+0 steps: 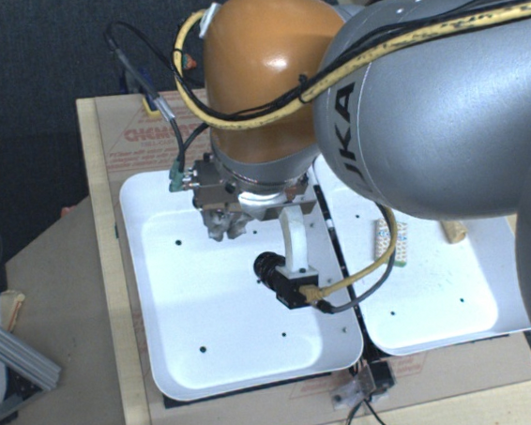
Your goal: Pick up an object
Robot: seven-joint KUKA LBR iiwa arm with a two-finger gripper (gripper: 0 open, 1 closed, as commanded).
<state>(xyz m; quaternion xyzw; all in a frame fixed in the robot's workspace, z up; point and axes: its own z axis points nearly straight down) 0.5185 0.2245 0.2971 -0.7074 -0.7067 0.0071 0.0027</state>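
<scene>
The arm (423, 96) reaches in from the right and covers much of both bins. Its orange band (264, 61) hangs over the back of the left bin (224, 353), with the gripper (233, 215) below it near the bin's rear; whether it is wide or narrow cannot be told. A black connector (282, 280) and a yellow cable (367, 276) hang over the bin's middle. In the right bin (447, 320), a small patterned strip (386, 241) lies beside the cable, and a tan piece (453, 231) sits near the arm's edge.
</scene>
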